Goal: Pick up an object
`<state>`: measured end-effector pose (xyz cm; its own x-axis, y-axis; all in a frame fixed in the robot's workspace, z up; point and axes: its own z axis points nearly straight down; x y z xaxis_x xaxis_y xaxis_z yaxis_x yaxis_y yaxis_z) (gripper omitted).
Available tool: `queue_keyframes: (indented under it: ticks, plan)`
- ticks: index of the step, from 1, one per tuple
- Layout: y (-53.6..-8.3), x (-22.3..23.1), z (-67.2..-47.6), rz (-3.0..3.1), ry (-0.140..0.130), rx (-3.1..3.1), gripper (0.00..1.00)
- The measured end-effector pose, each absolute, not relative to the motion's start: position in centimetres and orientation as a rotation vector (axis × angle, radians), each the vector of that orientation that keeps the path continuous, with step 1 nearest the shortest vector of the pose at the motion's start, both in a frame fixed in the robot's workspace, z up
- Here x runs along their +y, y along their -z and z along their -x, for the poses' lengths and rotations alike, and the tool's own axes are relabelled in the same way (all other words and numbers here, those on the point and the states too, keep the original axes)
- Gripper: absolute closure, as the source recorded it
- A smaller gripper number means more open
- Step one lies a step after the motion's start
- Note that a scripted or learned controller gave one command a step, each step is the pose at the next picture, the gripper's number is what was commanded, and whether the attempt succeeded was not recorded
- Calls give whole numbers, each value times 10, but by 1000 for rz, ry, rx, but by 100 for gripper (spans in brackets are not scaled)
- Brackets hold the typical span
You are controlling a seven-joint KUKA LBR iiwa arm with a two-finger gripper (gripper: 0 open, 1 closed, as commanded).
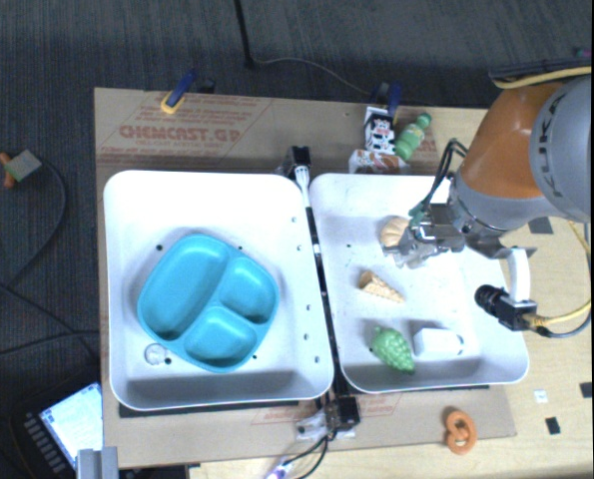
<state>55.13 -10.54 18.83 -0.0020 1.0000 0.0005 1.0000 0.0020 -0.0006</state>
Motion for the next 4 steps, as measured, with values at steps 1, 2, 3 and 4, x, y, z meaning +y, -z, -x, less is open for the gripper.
queue_keyframes:
  ticks: [1, 2, 3, 4]
  plan:
    - [-168, -135, -651, 2221, -3, -2223, 100]
    - [-88, -100, -655, 2222, 4, -2226, 100]
    - [-138, -118, -669, 2222, -1, -2224, 100]
    - [-185, -24, -669, 2219, 2, -2226, 100]
